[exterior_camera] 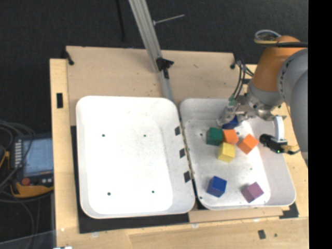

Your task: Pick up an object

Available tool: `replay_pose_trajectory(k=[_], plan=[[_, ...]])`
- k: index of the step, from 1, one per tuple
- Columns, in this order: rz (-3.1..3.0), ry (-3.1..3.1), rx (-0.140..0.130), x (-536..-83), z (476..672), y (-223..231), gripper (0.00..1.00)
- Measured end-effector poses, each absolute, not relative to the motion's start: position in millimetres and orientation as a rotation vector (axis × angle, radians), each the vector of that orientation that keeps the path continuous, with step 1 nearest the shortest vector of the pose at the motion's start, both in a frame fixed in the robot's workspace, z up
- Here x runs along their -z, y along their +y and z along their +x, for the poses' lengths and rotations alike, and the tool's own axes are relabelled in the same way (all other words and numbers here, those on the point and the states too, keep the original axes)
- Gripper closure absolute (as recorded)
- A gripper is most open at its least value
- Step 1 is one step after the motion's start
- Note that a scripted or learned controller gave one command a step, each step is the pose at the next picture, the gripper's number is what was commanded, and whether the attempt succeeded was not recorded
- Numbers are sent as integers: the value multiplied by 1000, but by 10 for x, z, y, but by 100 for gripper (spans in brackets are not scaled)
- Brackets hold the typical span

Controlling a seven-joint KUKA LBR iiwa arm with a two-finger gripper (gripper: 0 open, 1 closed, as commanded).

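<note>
Blue block (230, 122) sits at approx 12 o'clock in the right bin (275, 191), tucked under the jaws (231, 115); can't tell if they're wide, narrow or gripping it. To do this well: drop straight down, centre on the block, don't nudge the green cube (213, 136) or orange cube (231, 136) just beside it at 6 o'clock. Yellow cube (226, 152) lies further toward 6, w/ more room.
</note>
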State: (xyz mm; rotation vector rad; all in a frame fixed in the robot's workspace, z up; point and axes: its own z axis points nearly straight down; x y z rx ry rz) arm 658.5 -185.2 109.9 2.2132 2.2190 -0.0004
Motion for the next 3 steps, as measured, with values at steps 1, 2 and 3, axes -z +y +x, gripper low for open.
replay_pose_trajectory(k=[1,2,3], plan=[[2214,2219,-5,-1739,6643,-1889,100],[2212,2221,-5,-2287,6654,-1907,100],[2216,2229,1,-2212,6623,-1339,100]])
